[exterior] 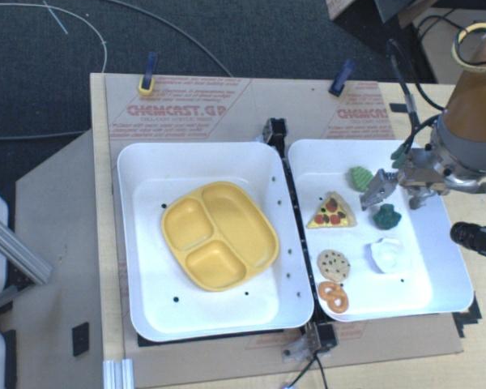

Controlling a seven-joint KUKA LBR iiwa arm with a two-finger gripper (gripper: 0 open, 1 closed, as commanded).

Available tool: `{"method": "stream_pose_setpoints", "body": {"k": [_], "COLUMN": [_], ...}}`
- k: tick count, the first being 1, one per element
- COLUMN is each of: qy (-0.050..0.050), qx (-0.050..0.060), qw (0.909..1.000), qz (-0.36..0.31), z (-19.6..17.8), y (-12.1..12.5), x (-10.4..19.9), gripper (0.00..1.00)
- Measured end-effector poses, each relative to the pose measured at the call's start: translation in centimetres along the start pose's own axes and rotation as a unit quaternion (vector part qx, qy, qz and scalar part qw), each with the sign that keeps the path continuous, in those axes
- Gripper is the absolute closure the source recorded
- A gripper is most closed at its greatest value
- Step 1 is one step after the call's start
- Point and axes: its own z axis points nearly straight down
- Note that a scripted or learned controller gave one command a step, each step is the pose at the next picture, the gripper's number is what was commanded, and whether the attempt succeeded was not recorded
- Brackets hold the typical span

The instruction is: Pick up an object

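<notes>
The right bin (437,298) holds several small toy foods. A pizza slice (332,211) lies at its left. A light green piece (360,177) sits near the back, and a dark green piece (386,215) lies in the middle. Nearer the front are a white piece (385,255), a chocolate-chip cookie (334,264) and a pretzel (334,297). My gripper (397,194) hangs open over the back of this bin, just above and behind the dark green piece, right of the light green one. Nothing sits between its fingers (378,190).
The left bin (138,177) holds a yellow three-compartment tray (219,235). A black divider clamp (274,130) sits between the bins at the back. Blue clamps (149,71) (341,78) hold the cardboard base. Cables trail at the upper right.
</notes>
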Motion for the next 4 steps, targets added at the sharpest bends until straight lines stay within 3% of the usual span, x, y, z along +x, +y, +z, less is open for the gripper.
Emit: {"method": "stream_pose_setpoints", "body": {"k": [1, 3, 4], "qy": [-0.001, 0.000, 0.000], "qx": [-0.006, -0.003, -0.004], "qw": [1.0000, 1.0000, 1.0000], "qz": [-0.001, -0.001, -0.001], "z": [-0.6, 10.6, 15.5], "y": [0.2, 1.6, 1.0], "x": [0.0, 0.2, -0.6], "gripper": [0.00, 0.00, 0.00]}}
